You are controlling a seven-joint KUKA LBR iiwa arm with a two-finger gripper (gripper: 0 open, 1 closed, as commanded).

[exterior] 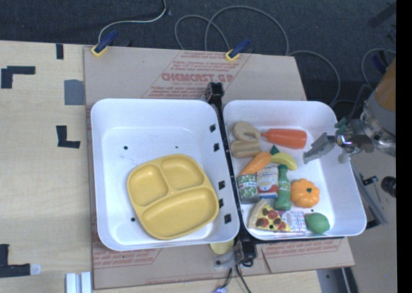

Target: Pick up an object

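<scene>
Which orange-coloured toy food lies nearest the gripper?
The round orange fruit near the gripper; the carrot and long sausage sit further left.

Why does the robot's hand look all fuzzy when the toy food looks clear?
In the camera view, the gripper at the right bin's edge is smeared and soft, probably from motion blur; the orange toy and yellow tray are sharper. Lighting is even and soft, with faint shadows along the bin walls and no strong glare.
</scene>
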